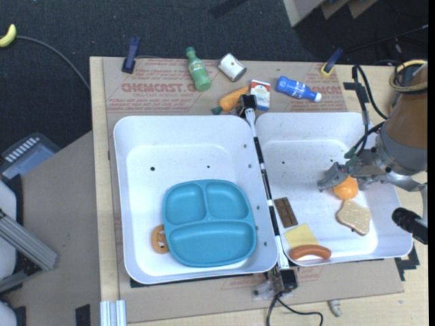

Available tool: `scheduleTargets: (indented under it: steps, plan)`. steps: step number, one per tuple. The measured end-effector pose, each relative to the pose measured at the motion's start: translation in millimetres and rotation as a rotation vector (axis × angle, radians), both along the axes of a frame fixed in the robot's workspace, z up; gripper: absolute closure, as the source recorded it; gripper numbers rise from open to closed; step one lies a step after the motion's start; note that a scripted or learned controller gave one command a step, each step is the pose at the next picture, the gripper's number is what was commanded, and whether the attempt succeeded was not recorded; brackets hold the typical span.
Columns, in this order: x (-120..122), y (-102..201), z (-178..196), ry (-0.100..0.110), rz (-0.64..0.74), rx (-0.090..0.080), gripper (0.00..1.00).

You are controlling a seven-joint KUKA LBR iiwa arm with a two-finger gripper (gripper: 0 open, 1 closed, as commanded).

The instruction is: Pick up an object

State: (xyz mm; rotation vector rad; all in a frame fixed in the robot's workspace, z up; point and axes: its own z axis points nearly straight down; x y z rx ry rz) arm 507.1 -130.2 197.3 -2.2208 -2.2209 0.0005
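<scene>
- At the near rim of the right white plastic bin, a red-and-white sausage-shaped toy lies touching a yellow cheese-like square, with a brown chocolate-bar piece just beyond.
- In the left white bin, a blue three-compartment plastic tray rests, partly covering a small tan pretzel-like toy at its left edge.
- A tan slice of toy bread lies in the right bin, near its right wall.
- Just above the bread, the grey pincer sits low over a round orange toy fruit, its dark fingers spread open and the fruit touching but not visibly clamped.
- On the cardboard-covered surface behind the bins lie a green toy bottle, a white can, an orange carrot-like toy, a small red-and-white carton and a blue bottle.
</scene>
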Motion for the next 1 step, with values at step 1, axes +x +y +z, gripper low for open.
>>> scheduleTargets:
  steps: [1]
  plan:
    - [37.1, -54.4, -100.6, 0.002, -0.001, 0.0, 0.0]
